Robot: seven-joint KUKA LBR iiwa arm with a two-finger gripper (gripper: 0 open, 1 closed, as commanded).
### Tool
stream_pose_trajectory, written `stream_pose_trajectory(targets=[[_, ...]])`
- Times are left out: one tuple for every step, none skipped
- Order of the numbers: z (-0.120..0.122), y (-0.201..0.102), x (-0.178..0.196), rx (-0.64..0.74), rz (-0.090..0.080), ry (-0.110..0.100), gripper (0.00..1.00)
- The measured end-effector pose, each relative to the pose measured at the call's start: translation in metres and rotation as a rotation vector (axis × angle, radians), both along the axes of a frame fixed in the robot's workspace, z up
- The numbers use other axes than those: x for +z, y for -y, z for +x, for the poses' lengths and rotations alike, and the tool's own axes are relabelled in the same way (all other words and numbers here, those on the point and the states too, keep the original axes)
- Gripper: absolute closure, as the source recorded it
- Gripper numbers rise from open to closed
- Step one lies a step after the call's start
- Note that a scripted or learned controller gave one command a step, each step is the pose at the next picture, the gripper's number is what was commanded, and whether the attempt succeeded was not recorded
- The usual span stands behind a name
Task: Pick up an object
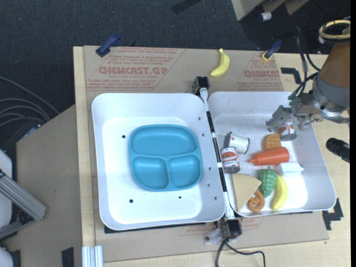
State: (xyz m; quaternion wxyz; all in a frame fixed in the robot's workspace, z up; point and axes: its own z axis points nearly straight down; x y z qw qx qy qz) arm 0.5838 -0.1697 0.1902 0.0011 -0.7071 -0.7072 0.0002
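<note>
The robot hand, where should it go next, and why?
Probably a little down and toward the carrot. The gripper hangs over the far end of the right bin, above the toys, with nothing seen between its fingers. The carrot lies close below it in the picture, long and easy to pinch, with the cracker right beside it.

Right bin's [317, 149] far half open; toys [268, 179] crowd its near half.
</note>
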Motion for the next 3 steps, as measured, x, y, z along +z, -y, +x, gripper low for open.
stream_pose_trajectory(targets=[[0.022, 0.007, -0.087, 0.005, 0.003, 0.014, 0.00], [0.079, -0.006, -0.093, 0.007, 0.010, 0.012, 0.00], [0.084, 0.001, -0.104, 0.004, 0.000, 0.004, 0.00]])
